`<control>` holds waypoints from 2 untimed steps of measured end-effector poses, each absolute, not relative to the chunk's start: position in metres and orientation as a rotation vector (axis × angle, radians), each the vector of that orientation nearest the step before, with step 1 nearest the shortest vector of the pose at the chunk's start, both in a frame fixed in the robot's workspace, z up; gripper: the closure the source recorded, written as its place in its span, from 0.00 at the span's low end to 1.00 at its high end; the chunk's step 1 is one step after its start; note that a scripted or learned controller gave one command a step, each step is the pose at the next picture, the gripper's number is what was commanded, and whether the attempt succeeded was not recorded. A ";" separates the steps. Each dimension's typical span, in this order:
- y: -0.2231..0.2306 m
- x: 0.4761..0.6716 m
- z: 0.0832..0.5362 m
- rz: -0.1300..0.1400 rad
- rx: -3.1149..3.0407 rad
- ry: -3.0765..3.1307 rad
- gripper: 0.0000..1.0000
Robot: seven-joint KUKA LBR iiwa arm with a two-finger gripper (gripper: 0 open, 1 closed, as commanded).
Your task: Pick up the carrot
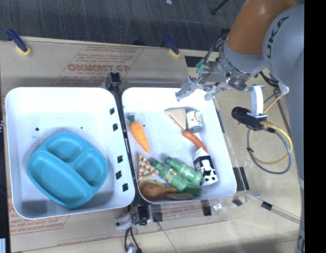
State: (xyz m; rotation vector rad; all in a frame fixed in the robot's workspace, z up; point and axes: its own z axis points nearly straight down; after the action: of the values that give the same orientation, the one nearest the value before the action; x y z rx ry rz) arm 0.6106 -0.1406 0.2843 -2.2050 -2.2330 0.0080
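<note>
The brown cardboard-covered table (89,62) is carrying two shallow white plastic bins side by side. The grey arm with the orange band (263,20) is reaching in from the right, its pincer (197,86) hovering over the far edge of the right bin (152,96); whether it is released or clenched cannot be told. A blue sectioned plastic plate (68,167) is lying in the left bin (26,104). The small orange carrot with a green top (139,134) is lying near the right bin's left wall, apart from two green plastic bottles (178,174) nearer.
</note>
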 end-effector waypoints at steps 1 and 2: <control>-0.070 0.616 0.195 0.017 -2.237 -2.191 0.00; -0.094 0.638 0.089 0.021 -2.214 -2.221 0.00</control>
State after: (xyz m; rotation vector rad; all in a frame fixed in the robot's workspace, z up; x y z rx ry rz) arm 0.6380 -0.0943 0.0888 -2.2138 -2.2212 0.0211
